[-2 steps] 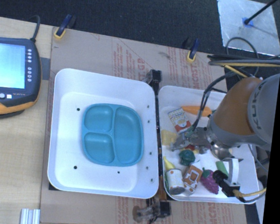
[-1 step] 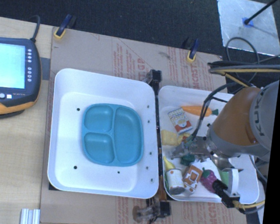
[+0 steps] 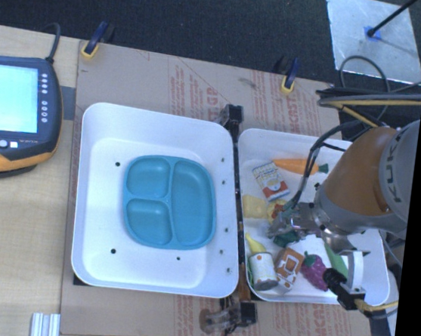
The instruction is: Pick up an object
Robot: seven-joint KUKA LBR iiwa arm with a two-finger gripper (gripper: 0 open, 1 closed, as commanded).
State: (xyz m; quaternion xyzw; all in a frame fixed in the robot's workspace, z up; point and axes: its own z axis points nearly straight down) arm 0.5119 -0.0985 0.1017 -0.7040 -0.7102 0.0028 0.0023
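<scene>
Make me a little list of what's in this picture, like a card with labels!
left bin: holds a blue plate with three sections
right bin: holds a pile of small toys and food packs
orange carrot: near the far edge of the right bin
small can: near the front edge of the right bin
arm: reaches in over the right bin
hand: low over the pile
screen: left of the bins

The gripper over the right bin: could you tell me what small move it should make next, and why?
Probably a short, straight descent. The gripper sits low in the right bin, amid a carrot, a small carton and a can, and nothing is visibly between its fingers. Its target is hard to tell, so this is a guess.
</scene>
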